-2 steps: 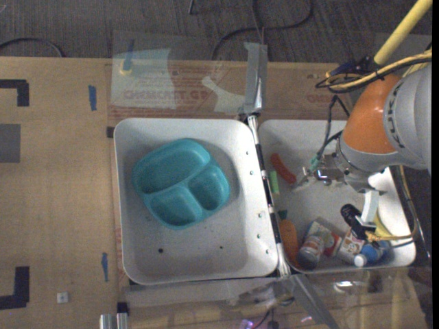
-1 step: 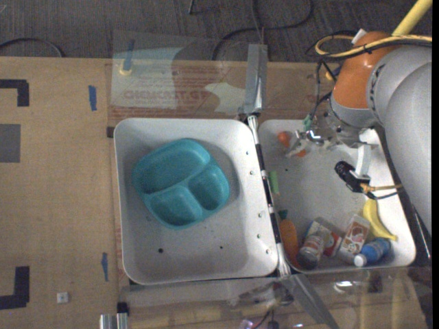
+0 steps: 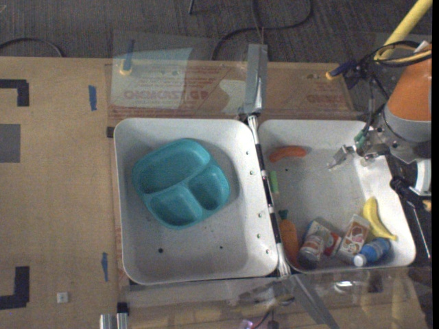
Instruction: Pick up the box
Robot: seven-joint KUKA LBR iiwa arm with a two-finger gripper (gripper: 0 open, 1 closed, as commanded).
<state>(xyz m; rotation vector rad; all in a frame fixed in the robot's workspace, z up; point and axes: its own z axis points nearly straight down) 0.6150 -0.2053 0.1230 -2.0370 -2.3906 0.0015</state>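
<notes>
A wooden bench is seen at the far left, marked with black tape corners and short blue tape strips. On it the left bin is placed, and a teal divided plate lies in that bin's upper middle, tilted slightly, with three compartments. A clear plastic sheet is laid flat on the bench just behind this bin.

The right bin is set directly beside the left one, the two rims touching along the middle. Against its left wall a small green piece is seen, and near its far left corner an orange sausage-shaped toy lies crosswise. A carrot lies along the left wall toward the near corner. Next to it a small can is found, touching a red carton. The box, small and red and white with a picture on its face, is located near the bin's front edge, between the carton and a blue bottle. A banana lies just right of the box, by the right wall.

The gripper is held over the far right part of this bin, well apart from the box; whether its claw is spread or pressed together cannot be told. Nothing is seen between its tips.
</notes>
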